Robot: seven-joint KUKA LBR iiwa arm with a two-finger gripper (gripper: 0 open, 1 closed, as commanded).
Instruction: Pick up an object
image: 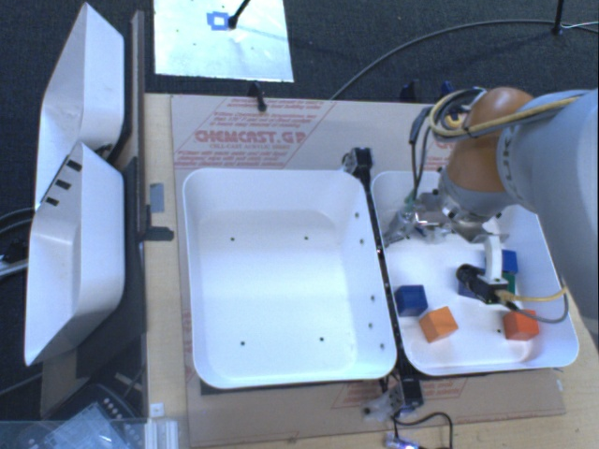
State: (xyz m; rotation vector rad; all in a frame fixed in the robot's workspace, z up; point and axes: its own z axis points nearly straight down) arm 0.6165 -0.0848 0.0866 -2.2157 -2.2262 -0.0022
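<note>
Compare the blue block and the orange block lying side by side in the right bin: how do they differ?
Colour: the blue block is dark blue, the orange block bright orange.
Place: the blue block lies nearer the wall next to the left bin; the orange block lies nearer the front rim.
Pose: the orange block looks turned more askew than the blue block.
Both are small blocks of similar size, lying loose on the right bin's floor.

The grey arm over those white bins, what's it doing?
A grey robot arm reaches over the right-hand bin, trying to pick up an object. Its end effector hangs near the bin's upper left corner, and I see nothing held in it. A blue block, an orange block and a red-orange block lie nearer the front, apart from it.
</note>
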